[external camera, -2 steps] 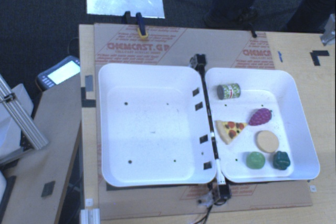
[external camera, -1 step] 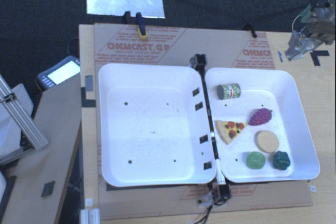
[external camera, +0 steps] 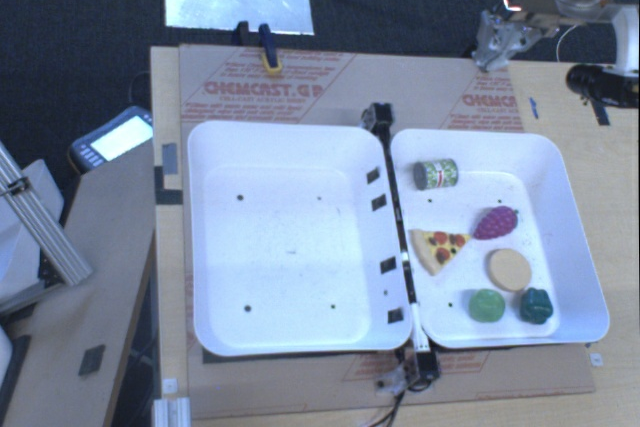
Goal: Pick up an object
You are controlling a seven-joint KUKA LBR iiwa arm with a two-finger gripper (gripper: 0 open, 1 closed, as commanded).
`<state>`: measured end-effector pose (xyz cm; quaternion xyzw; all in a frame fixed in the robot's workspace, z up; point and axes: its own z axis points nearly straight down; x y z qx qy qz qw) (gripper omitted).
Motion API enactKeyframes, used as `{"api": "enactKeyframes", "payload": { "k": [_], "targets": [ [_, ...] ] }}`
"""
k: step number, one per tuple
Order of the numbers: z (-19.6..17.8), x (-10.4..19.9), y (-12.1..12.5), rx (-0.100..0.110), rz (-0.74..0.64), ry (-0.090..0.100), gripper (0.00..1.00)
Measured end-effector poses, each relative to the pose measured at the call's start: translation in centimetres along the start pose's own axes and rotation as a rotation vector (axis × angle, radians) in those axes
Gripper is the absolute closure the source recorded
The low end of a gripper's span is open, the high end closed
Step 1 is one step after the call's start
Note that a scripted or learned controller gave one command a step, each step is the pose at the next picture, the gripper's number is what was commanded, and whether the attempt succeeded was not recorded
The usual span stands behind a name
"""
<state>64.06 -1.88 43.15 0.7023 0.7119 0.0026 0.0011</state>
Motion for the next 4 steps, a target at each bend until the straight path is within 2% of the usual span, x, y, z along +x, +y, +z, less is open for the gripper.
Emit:
{"api": "enactKeyframes", "payload": {
  "k": [1,2,3,4],
  "targets": [
    [-2.1,7.7,3.0,-0.001,0.001,0.001,1.00],
    [-6.3,19.0,2.9,-0.002,-0.002,0.004,1.00],
    [-2.5,25.8,-2.1,0.008,0.003,0.000,1.00],
    [-10.8,25.3,-0.5,-0.005,0.008,0.002,1.00]
  ]
}}
